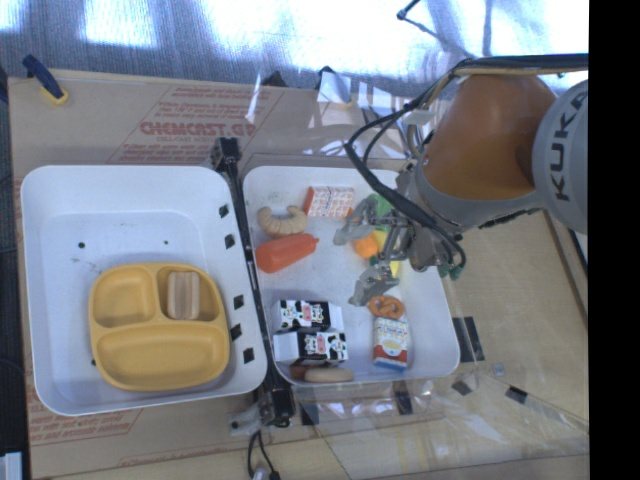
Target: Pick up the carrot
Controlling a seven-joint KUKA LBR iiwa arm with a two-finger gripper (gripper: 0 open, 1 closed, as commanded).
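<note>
The carrot (286, 252) is an orange-red tapered piece lying flat in the left part of the right bin (440, 313), its tip pointing left. My gripper (365, 258) hangs over the middle of that bin, to the right of the carrot and apart from it. Its two grey fingers (374, 286) stand spread, so it is open. A small orange and yellow piece (372, 246) with green above it shows between them; I cannot tell what it is. The carrot is not between the fingers.
Around the carrot in the right bin are a beige croissant (280, 220), a cracker box (328, 201), two milk cartons (303, 315), a sausage (325, 374), a pretzel (386, 307) and a juice box (391, 340). The left bin holds a yellow divided plate (155, 326).
</note>
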